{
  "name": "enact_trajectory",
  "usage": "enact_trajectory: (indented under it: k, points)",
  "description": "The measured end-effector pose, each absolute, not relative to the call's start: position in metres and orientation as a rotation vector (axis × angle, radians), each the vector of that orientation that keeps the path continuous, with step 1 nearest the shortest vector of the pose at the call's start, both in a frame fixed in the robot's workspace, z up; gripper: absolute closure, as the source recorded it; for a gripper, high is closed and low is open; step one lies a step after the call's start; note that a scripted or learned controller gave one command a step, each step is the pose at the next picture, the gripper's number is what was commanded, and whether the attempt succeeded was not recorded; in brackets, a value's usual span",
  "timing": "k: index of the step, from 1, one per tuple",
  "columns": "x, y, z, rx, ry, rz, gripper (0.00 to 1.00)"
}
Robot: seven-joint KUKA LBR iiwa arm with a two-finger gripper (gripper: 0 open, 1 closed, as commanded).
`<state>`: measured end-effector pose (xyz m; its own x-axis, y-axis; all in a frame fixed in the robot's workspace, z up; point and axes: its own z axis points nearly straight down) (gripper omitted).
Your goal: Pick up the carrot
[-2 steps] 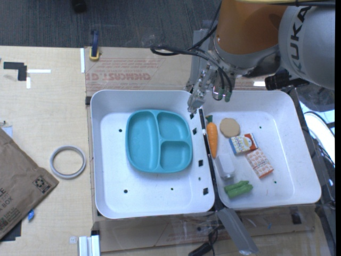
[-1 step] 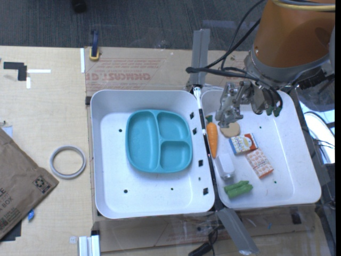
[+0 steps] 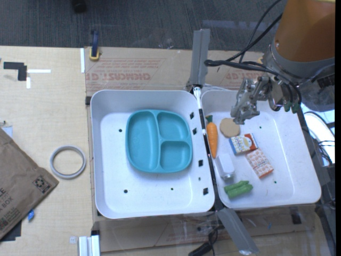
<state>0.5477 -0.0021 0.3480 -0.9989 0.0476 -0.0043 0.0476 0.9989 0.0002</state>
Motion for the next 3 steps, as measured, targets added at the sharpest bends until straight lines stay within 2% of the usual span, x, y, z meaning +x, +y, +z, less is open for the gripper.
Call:
enact_trajectory:
  k: [1, 2, 3]
  points:
    - [0.516, -0.018, 0.344, 0.086, 3.139, 0.000, 1.00]
    - [0.577, -0.069, 0.285, -0.177, 3.134, 0.000, 1.00]
    - [0.566, -0.010, 0.266, -0.283, 3.128, 0.001, 1.00]
